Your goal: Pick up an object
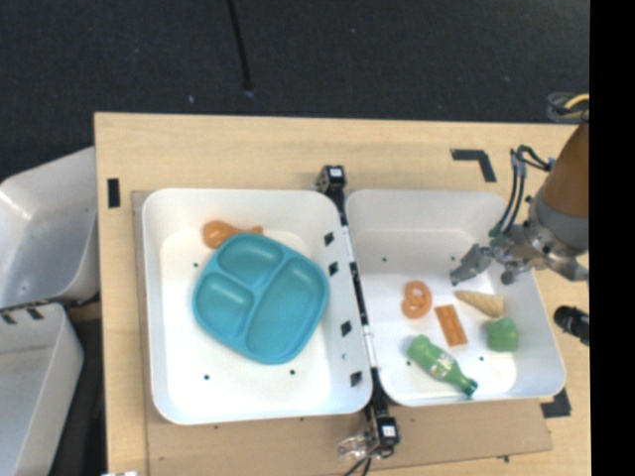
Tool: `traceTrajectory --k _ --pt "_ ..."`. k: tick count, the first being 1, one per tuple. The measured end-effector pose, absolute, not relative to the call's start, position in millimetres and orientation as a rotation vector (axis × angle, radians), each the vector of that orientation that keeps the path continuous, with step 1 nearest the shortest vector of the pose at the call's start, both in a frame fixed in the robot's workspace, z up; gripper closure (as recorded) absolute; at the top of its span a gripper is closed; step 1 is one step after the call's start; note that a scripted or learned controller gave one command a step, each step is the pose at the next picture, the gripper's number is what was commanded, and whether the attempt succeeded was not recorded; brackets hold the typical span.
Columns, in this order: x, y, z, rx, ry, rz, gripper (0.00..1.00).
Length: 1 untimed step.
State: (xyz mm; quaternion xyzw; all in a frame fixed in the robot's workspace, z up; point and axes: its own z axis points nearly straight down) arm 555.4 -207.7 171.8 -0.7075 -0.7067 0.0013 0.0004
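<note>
My gripper hangs over the upper right part of the right bin, open, with nothing between its fingers. Just below it lies a cream wedge. To the left of the wedge is an orange ring, and an orange block lies beneath that. A green lump sits at the right. A green bottle lies on its side near the bin's front.
The left bin holds a blue divided plate, with an orange object partly tucked under its far left edge. A ridge separates the two bins. The arm's orange band is at the right edge.
</note>
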Motion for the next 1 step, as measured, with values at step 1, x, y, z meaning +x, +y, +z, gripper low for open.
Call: traceTrajectory --k 1 --pt "547.2 -214.8 122.7 -2.224 -2.222 0.002 0.0"
